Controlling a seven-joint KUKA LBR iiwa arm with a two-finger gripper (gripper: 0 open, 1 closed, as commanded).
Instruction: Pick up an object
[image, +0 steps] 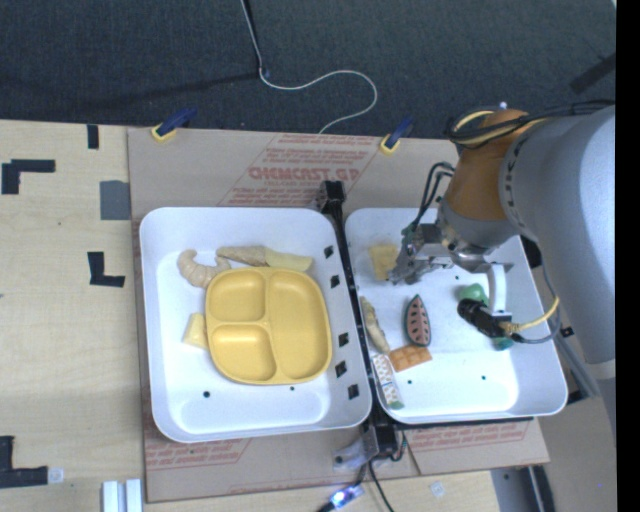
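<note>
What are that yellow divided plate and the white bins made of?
The yellow divided plate looks like moulded plastic: one even colour, soft rounded compartments, a dull sheen. The left bin and right bin also look like plastic, smooth glossy white with rounded corners, though painted metal cannot be ruled out.

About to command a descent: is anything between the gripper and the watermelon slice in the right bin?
Nothing visible does. The gripper hangs over bare bin floor just above the watermelon slice; the orange block lies beyond the slice.

- The arm (560, 200) runs off the frame at 3 o'clock.
- The yellow divided plate (268, 325) hides parts of the pale food pieces (250, 257) beneath it.
</note>
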